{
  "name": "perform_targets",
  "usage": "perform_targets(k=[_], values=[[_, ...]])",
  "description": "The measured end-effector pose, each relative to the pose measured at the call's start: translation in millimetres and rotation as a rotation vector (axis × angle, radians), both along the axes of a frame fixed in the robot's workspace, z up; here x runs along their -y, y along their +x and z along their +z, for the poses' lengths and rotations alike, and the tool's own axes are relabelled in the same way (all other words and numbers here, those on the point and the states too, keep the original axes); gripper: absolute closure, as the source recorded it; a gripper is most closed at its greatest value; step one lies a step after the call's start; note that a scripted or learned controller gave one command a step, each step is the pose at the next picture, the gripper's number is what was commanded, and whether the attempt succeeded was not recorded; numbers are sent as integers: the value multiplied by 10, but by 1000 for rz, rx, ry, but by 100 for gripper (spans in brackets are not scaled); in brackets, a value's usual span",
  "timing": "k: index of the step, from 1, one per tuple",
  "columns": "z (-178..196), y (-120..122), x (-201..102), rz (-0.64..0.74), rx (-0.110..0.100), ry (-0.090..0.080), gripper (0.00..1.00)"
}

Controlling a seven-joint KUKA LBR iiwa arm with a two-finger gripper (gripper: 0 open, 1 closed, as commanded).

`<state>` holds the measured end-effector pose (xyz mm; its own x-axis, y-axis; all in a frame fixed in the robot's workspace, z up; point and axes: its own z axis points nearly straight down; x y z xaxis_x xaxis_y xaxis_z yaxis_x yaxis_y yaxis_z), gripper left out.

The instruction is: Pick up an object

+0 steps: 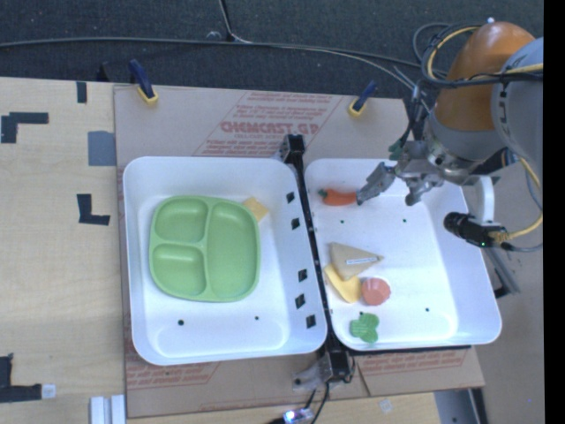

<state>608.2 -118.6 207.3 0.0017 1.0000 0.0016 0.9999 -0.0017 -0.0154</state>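
Orange toy carrot [339, 198] lies at the far left corner of the right bin [459, 299], just beside one gripper [394, 187] finger. Jaws spread, nothing between them. Arm [481, 87] reaches in from right, wrist bent down over the bin's far edge.

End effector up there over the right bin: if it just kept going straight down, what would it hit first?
Probably the bare floor of the right bin. The end effector hangs open beside the carrot, which lies slightly to its left, though depth is hard to judge.
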Motion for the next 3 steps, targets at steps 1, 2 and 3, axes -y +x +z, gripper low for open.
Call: perform_targets(k=[1,2,3], values=[[82,29,-3,3,14,-1,0],[-564,25,-23,3,9,-2,0],[-1035,-3,-103,3,9,-2,0]])
